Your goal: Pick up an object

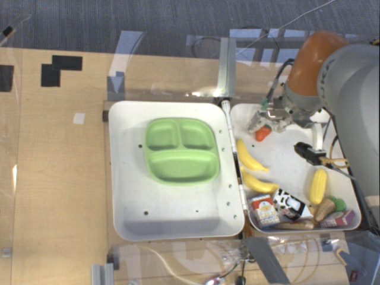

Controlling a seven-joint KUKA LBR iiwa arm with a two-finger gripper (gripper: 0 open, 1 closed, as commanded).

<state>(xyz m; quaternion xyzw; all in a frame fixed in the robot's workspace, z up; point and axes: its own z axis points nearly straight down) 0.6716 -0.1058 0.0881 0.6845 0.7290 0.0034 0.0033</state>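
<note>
Claw (265,122) sits low in the right bin (279,150), upper right of frame, at a small red piece (262,134); grip state cannot be told. Judged step: grasping. Next: confirm hold, lift straight.

Light wooden bench (53,177), seen from above at slant. Two shallow white bins side by side on it, touching along inner edges: left bin (127,212), right bin (279,153). Black marks (59,69) on bench top at far left. Small pale square (79,119) left of left bin. Metal brackets (227,64) behind bins.
</note>
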